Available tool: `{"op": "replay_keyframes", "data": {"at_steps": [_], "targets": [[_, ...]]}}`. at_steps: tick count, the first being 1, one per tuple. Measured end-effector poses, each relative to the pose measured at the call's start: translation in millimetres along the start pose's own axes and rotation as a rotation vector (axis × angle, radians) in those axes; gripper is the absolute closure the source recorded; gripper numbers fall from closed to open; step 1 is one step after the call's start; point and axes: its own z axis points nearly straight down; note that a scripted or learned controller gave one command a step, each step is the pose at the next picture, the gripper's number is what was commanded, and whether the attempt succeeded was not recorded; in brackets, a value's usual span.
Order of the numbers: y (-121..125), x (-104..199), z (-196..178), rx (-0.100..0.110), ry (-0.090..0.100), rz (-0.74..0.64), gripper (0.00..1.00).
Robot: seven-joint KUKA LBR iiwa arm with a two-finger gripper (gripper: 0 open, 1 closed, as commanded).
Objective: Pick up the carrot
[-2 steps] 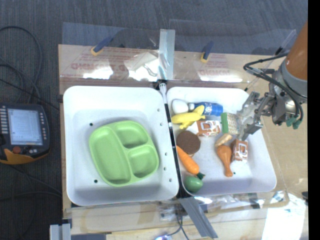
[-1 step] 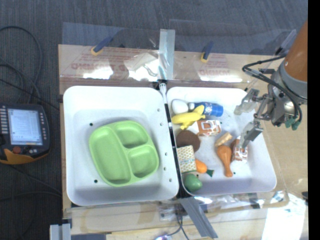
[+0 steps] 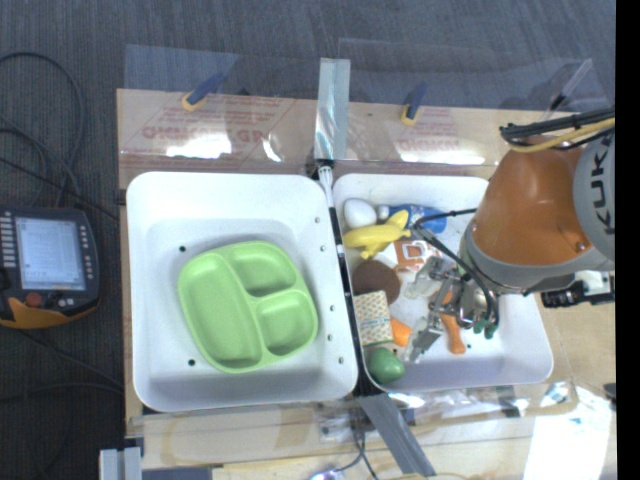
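Arm point(image 3: 535, 218) hides right bin's point(image 3: 520, 363) far corner; hand point(image 3: 450, 313) state unclear.

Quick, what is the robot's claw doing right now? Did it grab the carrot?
Gripper: down in the right bin, right at the carrot. Whether it has a grip on it cannot be told.

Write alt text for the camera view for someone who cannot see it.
A grey and orange robot arm reaches into the right bin, its gripper down among cluttered toy food beside a carrot. The left bin holds a green divided plate.
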Motion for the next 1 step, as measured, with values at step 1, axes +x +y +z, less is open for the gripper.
{"op": "replay_keyframes", "data": {"at_steps": [1], "targets": [[-17.6,-9.8,69.1,-0.001,-0.015,0.039,0.0]]}}
